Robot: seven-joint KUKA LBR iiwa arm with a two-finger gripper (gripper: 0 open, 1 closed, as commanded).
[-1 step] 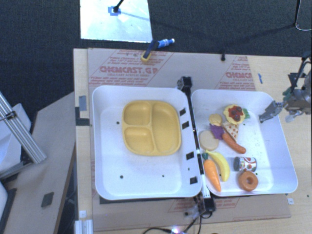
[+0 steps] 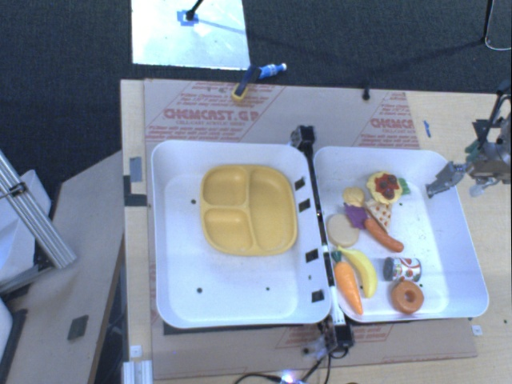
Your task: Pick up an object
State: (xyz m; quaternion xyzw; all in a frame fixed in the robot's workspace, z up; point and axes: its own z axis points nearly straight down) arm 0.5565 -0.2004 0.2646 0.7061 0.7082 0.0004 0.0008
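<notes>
The right bin [image 2: 448,294] holds several toy foods. A round pizza [image 2: 386,186] lies near a purple piece [image 2: 354,214] and a tan cookie [image 2: 343,230]. Further forward are an orange sausage [image 2: 383,234], a banana [image 2: 364,269], a carrot [image 2: 347,286], a small can [image 2: 402,269] and a donut [image 2: 408,297]. My gripper [image 2: 462,184] hangs over the bin's far right rim, well to the right of the pizza. It is open with nothing between its fingers [image 2: 442,180].
The left bin [image 2: 172,294] carries a yellow divided plate [image 2: 248,209]. A black divider with clips [image 2: 314,214] runs between the bins. A blue and yellow marker [image 2: 258,74] lies on the board behind them.
</notes>
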